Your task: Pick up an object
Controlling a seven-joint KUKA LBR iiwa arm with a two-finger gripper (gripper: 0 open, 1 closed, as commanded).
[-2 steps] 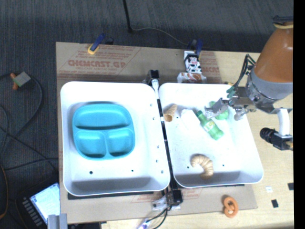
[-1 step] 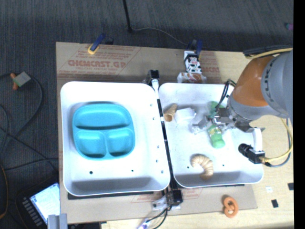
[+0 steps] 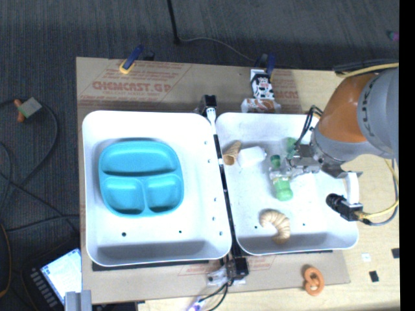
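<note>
The right bin [image 3: 337, 238] holds several small items. A light green cylinder [image 3: 283, 188] lies near its middle, with a tan croissant [image 3: 277, 225] toward the front. A tan cone [image 3: 231, 151] and a white lump [image 3: 253, 155] sit at the back left. My gripper [image 3: 285, 168] is low in this bin, directly above the far end of the green cylinder and very close to it. A small dark green piece [image 3: 275, 160] shows just beside the gripper. The wrist hides what lies beneath it.
The left bin [image 3: 97, 232] holds a blue divided tray [image 3: 139, 177]. A brown pretzel [image 3: 313, 279] lies on the bench in front of the right bin. The grey arm with its orange band [image 3: 343, 115] crosses the right bin's far right side.
</note>
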